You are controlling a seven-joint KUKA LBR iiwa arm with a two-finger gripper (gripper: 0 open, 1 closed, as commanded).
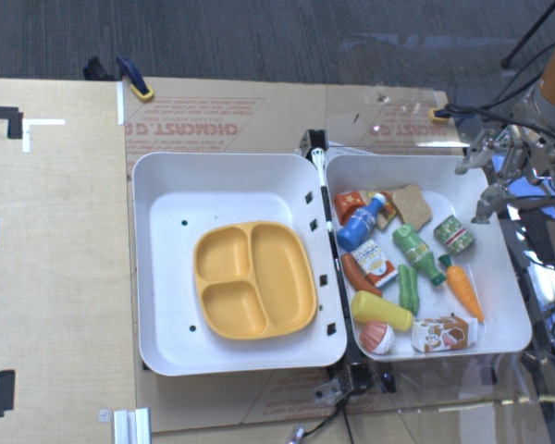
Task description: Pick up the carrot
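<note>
carrot (462,289) – tapered, smooth orange, right bin (499,340) | gripper (493,185) – grasp state: cannot tell

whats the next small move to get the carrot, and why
Probably shift the gripper toward the view's bottom-left and lower it over the carrot. The gripper sits above the right bin's far right edge, apart from the carrot, which lies near the bin's right wall beside the green bottle.

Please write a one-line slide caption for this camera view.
The gripper hovers over the right bin, above the carrot lying among toy foods; a yellow divided plate sits in the left bin.
</note>
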